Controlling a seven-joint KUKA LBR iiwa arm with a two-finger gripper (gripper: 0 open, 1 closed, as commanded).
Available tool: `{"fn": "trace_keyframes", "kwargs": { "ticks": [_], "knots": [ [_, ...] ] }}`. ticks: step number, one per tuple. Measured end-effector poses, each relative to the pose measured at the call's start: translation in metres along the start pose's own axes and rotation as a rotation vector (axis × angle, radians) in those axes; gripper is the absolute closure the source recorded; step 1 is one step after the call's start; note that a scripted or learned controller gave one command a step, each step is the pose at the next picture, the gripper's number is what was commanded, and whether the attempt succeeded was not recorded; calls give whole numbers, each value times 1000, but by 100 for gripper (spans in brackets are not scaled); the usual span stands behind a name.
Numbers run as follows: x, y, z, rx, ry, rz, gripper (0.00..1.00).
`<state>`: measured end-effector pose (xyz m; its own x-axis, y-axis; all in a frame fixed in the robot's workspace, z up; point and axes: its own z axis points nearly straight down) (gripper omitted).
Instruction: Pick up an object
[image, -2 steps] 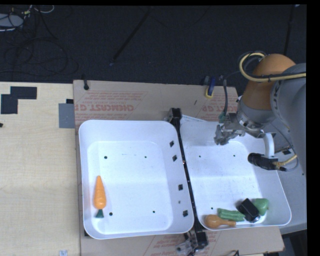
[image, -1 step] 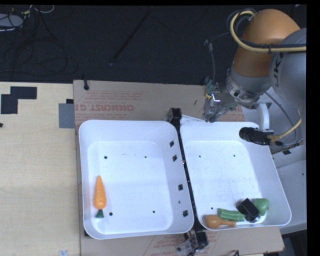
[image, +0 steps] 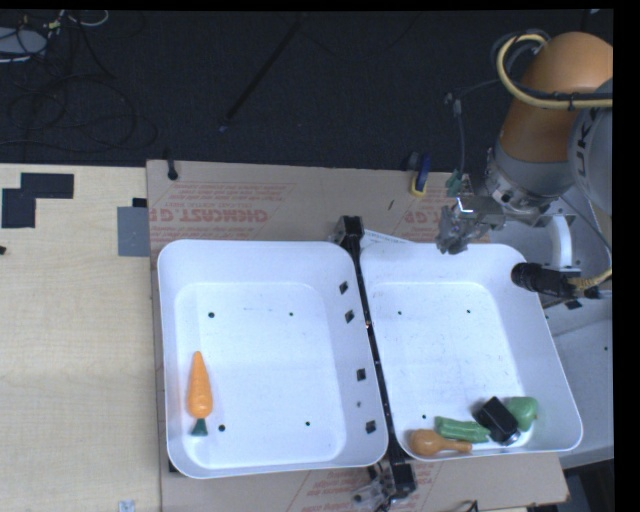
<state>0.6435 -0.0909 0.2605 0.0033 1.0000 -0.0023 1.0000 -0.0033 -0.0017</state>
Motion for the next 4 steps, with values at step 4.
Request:
{"fn": "trace_keyframes", "kwargs": {
  "ticks": [4],
  "knots": [
    [43,1,-106,-10,3,-11,100]
  ]
}}
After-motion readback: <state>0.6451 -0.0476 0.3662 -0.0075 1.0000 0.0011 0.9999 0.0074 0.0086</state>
